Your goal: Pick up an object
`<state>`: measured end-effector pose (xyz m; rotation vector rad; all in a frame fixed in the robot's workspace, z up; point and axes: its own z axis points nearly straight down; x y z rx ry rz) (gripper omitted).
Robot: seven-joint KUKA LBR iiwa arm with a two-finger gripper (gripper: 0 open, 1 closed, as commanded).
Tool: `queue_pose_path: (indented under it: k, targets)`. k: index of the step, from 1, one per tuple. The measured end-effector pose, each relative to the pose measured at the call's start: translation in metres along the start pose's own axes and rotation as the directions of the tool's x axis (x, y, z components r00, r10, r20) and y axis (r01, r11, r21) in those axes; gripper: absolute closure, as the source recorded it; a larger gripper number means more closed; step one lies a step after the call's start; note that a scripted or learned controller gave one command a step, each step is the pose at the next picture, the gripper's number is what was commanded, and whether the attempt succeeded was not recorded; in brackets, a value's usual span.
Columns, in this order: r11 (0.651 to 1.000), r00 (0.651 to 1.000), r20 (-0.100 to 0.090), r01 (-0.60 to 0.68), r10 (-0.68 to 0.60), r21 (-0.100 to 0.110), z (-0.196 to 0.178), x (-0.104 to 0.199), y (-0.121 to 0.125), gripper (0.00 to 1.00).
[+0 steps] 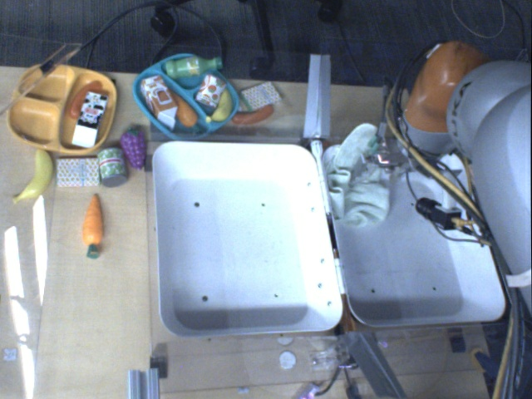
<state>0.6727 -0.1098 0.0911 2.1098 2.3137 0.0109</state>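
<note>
Lying along the bench's left edge are a banana (33, 178), a carrot (92, 224) and a yellow dish (37, 115), with a blue tray (150, 84) of toy food behind the bins. Next comes the left bin (241, 239), its white floor bare from rim to rim. Across the shared rim, a white cloth (357, 181) sits bunched in the right bin's (424, 281) back-left corner, pressed against that rim, leaving bare floor toward the near edge. At the cloth's upper right is the gripper (381, 155); whether its jaws are apart or together cannot be told. The arm (490, 115) overhangs the bin's right side.
</note>
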Motion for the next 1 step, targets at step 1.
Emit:
queue_pose_path:
  k: [1]
  targets:
    - [1.000,1.000,-0.003,0.006,-0.006,-0.001,-0.0112,0.0028,0.0017,1.00]
